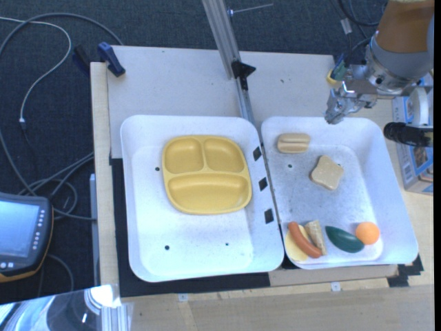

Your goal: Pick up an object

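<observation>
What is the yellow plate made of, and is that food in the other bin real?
The yellow plate looks like smooth moulded plastic: one even colour, soft sheen, rounded compartment walls. The orange, green vegetable and hot dog seem to be toy food, probably plastic, given their flat, bright colours. The bread slice looks matte, maybe foam or plastic; hard to tell.

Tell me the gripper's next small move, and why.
Probably a short shift toward the near-left, then down: the gripper hovers over the far rim of the right white bin, holding nothing visible, and the tan bun-shaped toy lies closest, clear of the beige bread-slice toy.
</observation>
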You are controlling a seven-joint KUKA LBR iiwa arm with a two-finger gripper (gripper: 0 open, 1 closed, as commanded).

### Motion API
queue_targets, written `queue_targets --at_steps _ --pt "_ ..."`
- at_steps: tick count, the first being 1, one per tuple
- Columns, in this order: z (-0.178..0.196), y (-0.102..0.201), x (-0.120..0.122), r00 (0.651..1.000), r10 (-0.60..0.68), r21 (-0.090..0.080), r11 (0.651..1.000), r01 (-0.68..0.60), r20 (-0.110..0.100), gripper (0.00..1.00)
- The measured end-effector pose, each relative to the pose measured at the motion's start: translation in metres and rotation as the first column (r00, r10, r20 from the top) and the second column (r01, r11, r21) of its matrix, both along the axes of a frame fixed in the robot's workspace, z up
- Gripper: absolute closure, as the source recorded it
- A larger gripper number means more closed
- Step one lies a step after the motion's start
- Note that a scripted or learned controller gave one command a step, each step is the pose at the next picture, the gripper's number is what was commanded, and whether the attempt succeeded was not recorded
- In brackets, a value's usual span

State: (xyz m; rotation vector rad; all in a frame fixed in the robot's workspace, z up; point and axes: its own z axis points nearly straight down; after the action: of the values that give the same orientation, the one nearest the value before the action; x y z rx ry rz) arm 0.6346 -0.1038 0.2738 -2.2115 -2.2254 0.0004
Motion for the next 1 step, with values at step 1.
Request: queue_targets --at_steps 1 --pt "0.0003 0.0494 -0.0179 1.000 -0.001 0.000 1.000 0.001 0.001 1.00"
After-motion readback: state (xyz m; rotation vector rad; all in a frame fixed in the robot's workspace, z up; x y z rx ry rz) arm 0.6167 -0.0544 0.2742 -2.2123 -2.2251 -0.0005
